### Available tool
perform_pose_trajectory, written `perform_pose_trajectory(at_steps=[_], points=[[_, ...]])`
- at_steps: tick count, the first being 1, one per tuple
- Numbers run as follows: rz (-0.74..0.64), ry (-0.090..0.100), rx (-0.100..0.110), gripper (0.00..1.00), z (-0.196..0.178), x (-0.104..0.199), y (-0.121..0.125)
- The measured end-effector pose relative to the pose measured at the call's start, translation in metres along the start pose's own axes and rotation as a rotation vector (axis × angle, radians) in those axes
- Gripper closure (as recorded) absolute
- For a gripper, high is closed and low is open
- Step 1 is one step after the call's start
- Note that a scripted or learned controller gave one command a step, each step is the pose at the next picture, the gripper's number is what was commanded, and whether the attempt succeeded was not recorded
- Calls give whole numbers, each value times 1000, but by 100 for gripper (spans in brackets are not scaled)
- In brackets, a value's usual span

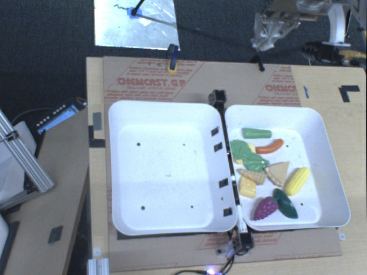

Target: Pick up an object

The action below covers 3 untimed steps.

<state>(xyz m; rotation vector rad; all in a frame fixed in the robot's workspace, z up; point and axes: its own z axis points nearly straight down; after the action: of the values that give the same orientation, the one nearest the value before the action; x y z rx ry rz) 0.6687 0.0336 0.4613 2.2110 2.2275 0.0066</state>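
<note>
The right bin [324, 153] holds several toy foods: a green pepper-like piece [256, 133], an orange carrot [269, 147], a green leafy piece [246, 154], a tan wedge [278, 172], a yellow corn cob [297, 180], a yellow chunk [248, 186], purple grapes [265, 207] and a dark green piece [285, 204]. My gripper [265, 36] hangs high above the bench's far edge, well behind the right bin, with nothing visible in it.
The left bin [166, 165] lies beside the right one, joined by a black hinge strip [225, 153]. A yellow-blue clamp [172, 59] stands at the board's far edge. A shiny sheet [135, 16] lies on the floor beyond. Metal rails [23, 159] sit at left.
</note>
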Motion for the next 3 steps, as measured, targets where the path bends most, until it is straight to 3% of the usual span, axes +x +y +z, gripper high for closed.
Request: perform_pose_trajectory(at_steps=[3], points=[[1,1,0,100,-57,119,1]])
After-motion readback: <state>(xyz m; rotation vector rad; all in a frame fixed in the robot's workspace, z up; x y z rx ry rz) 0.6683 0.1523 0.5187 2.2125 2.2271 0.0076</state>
